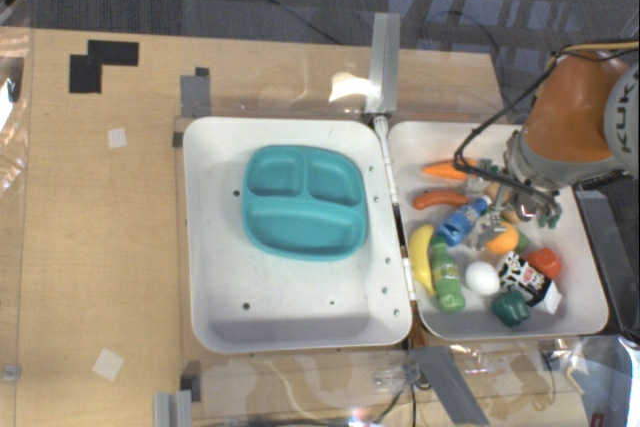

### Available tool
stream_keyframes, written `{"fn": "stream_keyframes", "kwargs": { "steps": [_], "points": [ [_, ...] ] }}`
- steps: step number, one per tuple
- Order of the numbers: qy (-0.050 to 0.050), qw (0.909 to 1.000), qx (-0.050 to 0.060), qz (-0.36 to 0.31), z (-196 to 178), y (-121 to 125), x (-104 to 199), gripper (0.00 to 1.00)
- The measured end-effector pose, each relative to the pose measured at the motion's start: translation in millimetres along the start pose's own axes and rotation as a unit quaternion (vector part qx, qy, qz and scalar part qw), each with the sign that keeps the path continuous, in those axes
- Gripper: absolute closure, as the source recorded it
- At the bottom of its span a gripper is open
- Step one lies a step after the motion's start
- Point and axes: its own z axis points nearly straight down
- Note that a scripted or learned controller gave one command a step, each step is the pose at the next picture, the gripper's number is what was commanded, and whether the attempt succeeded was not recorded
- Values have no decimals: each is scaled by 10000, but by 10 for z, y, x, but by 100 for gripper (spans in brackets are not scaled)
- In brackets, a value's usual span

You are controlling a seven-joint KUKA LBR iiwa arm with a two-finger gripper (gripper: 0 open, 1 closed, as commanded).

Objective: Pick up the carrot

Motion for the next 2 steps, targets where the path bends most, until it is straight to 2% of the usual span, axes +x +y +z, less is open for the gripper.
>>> {"fn": "stream_keyframes", "kwargs": {
  "steps": [1,2],
  "points": [
    [15,9943,-6,1066,7,277,233,0],
    [13,9510,1,3091,1,-122,674,0]
  ]
}}
